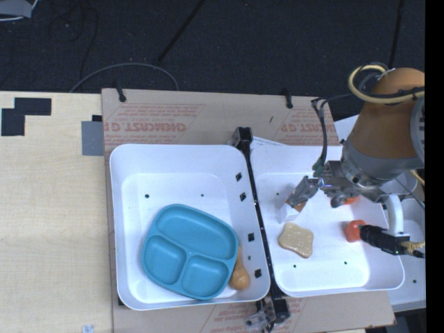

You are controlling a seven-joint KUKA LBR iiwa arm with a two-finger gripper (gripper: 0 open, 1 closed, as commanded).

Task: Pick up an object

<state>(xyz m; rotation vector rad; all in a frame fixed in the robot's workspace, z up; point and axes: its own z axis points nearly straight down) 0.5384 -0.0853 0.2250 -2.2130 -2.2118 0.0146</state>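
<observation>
1. Camera view looks down at a slant on a desk (pixel 48 207) of pale wood, where two shallow white bins sit side by side on a sheet of printed cardboard (pixel 187 116).
2. Left bin (pixel 132 165) holds a blue divided plate (pixel 189 251) with three compartments, lying flat toward the bin's near right part.
3. A small tan, pear-like piece (pixel 239 276) lies just beside the plate's right edge, against the wall between the bins.
4. Right bin (pixel 333 272) holds a tan, lumpy flat piece (pixel 297 239) that looks like a biscuit or bread slice, resting on the floor near the bin's left half.
5. A small orange-red object (pixel 355 230) lies to the right of the tan piece, well apart from it, touching a black part (pixel 378 238) of the arm's gear.
6. The grey arm (pixel 385 127) with its orange band reaches in from the right and hangs over the right bin.
7. The tool (pixel 302 194) sits above and slightly left of the tan piece, apart from it; from here I cannot tell how its tips are set, and nothing is visibly in its grip.
</observation>
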